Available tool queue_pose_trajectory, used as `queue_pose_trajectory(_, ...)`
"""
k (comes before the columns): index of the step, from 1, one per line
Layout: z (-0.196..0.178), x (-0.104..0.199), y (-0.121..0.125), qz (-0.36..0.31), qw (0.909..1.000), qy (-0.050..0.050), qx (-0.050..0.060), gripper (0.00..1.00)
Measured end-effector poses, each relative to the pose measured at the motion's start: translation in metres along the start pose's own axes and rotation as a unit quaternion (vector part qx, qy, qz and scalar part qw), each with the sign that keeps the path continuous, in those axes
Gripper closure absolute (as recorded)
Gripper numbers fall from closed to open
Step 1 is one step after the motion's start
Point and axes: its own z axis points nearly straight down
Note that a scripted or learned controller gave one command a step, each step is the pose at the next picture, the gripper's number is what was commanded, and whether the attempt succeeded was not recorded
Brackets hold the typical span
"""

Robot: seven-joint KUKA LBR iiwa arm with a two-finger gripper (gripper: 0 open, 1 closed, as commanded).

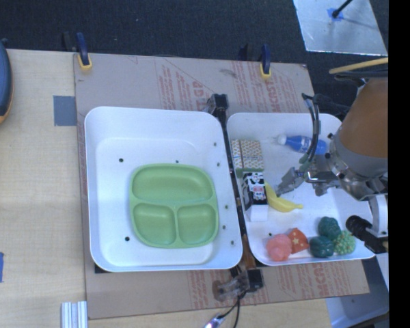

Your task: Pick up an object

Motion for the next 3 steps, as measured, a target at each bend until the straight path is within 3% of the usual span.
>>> queue_pose_trajectory(1,0.102,-0.074,0.025,0.002,1.0000,-0.001,0.004,0.00)
queue_pose_trajectory(2,0.000,-0.048,0.092,-0.002,1.0000,-0.001,-0.007,0.00)
queue_pose_trajectory(3,-0.006,-0.050,0.088,-0.001,1.0000,0.000,-0.001,1.00)
